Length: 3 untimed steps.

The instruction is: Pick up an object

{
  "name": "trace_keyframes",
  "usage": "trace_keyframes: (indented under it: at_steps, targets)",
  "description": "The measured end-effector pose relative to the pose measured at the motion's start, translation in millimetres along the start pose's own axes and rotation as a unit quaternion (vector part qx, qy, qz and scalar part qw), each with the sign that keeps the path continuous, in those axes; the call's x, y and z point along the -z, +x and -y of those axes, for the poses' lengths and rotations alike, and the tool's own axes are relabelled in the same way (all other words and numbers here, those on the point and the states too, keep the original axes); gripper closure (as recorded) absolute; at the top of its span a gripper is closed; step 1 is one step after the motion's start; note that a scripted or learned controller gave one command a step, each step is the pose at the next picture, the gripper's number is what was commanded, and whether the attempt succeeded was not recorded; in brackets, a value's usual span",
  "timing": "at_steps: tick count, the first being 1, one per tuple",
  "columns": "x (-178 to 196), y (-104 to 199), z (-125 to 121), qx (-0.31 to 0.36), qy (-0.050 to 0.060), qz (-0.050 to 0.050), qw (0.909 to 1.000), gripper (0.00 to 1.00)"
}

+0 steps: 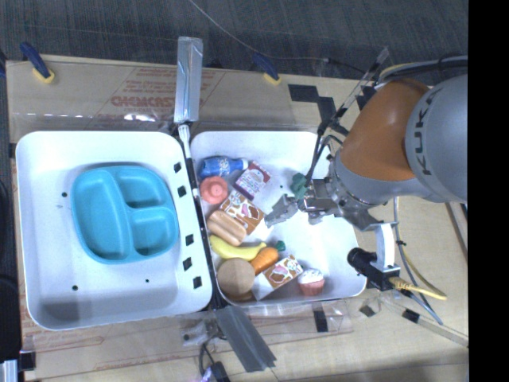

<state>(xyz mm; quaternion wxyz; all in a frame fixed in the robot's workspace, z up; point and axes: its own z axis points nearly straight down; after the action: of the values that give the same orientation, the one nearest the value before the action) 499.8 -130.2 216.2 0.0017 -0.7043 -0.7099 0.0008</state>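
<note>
The right bin (318, 146) holds a pile of toy food along its left side. I see a blue bottle (221, 166), a dark snack packet (253, 181), a pink round piece (214, 189), a hot dog bun (227, 228), a yellow banana (235, 251), an orange carrot (267, 259), a brown round loaf (235, 278), a small carton (282, 271) and a pink cupcake (311, 281). My gripper (285, 208) hangs over the middle of this bin, just right of the packet and the bun. Nothing is visibly held in it.
The left bin (48, 293) carries a blue divided plate (127, 211). A grey divider bar (188, 78) stands between the bins at the back. The arm's orange band (382, 134) and cables overhang the right bin's right side. Clamps sit on the cardboard behind.
</note>
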Motion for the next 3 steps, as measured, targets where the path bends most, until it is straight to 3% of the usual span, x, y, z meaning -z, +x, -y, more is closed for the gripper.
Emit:
trace_keyframes:
  at_steps: [1, 2, 3]
  targets:
    - [-82.3, 35.2, -47.7, -0.059, 0.004, 0.0, 0.9982, 0.0]
    - [-119.7, 31.9, -25.4, 0.166, -0.008, 0.003, 0.9861, 0.0]
    - [-20.6, 77.1, -56.2, 0.226, -0.005, 0.002, 0.974, 0.0]
